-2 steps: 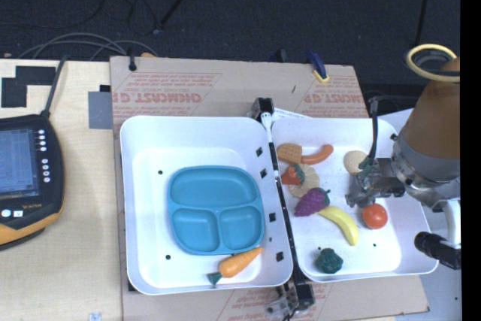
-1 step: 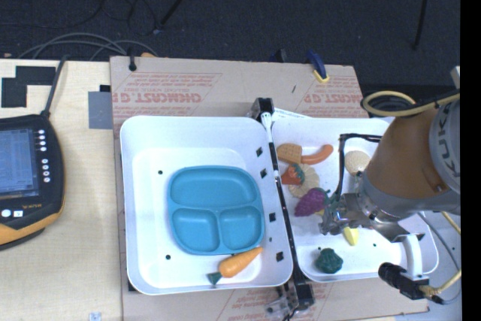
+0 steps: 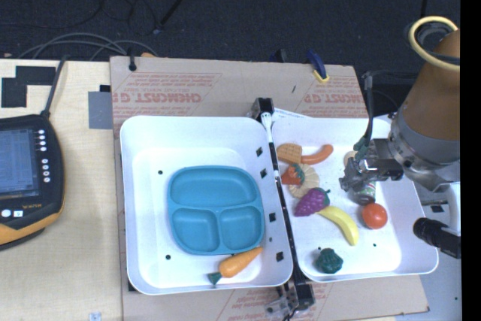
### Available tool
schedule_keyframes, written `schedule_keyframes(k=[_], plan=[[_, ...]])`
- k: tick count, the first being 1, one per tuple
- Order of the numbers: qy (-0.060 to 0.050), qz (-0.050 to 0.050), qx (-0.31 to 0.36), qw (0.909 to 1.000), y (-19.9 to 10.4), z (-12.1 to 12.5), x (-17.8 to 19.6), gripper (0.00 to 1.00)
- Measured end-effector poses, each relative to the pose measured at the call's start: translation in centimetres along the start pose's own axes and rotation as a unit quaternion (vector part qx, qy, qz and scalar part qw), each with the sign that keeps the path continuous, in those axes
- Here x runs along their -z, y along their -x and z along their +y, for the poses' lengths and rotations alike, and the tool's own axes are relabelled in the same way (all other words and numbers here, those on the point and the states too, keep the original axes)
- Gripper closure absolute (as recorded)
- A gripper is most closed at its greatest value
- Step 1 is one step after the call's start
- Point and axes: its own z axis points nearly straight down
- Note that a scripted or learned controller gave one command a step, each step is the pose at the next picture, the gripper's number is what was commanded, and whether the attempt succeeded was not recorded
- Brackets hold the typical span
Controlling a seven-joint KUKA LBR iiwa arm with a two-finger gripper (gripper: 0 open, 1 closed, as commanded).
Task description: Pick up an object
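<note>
- Camera view shows the gripper (image 3: 359, 180) low inside the right bin (image 3: 409, 255), above bare floor between the banana (image 3: 340, 223) and the tomato (image 3: 374, 216); this placement suggests it is lining up on one of those two.
- The candidate objects lie clustered in that bin: grapes (image 3: 311, 201), a sausage (image 3: 316, 155) and a dark green piece (image 3: 328, 261).
- A carrot (image 3: 239, 264) rests in the left bin (image 3: 143, 162), just beside the blue tray (image 3: 214, 207).
- Whether the fingers are spread or closed cannot be told; the gripper reads as a dark, blurred mass, and nothing is visibly held.
- The arm's upper part is cut off at the right.
</note>
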Motion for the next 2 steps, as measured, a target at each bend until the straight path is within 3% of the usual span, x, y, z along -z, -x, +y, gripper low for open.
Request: schedule_keyframes(k=[1, 2], plan=[[-0.010, 0.001, 0.002, 0.9999, -8.5, -0.3, -2.3, 1.00], [0.000, 0.001, -0.001, 1.0000, -11.7, 0.5, 20.9, 1.00]])
